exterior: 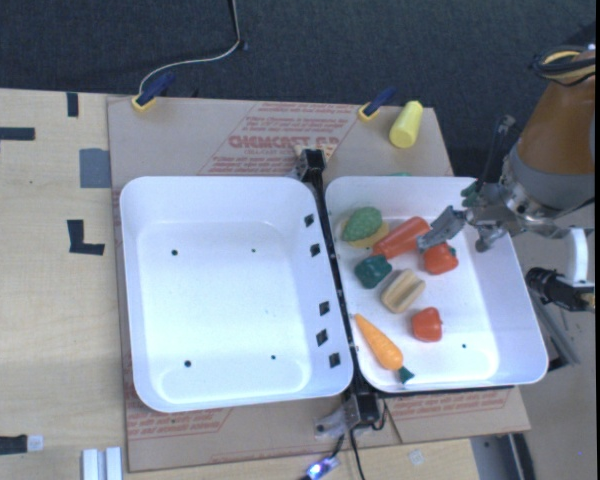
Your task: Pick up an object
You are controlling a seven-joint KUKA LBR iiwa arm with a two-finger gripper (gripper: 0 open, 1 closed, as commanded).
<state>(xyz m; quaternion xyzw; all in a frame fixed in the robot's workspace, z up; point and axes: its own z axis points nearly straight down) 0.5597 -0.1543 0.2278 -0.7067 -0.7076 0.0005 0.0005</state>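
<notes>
Grey and orange, your arm (555, 138) reaches in from the right over the right bin (510, 313), and its gripper (458, 226) hangs low above the toys. You cannot tell from here whether it is open or closed, and nothing shows between its tips. Just below it lies a red tomato (439, 259); just left, a red pepper (401, 236), with a green-and-yellow piece (361, 225) beyond. Lower left sit a teal block (372, 270) and a bun (401, 290); further down, a small red piece (426, 323) and a carrot (379, 343). Well left lies the left bin (140, 268).
</notes>
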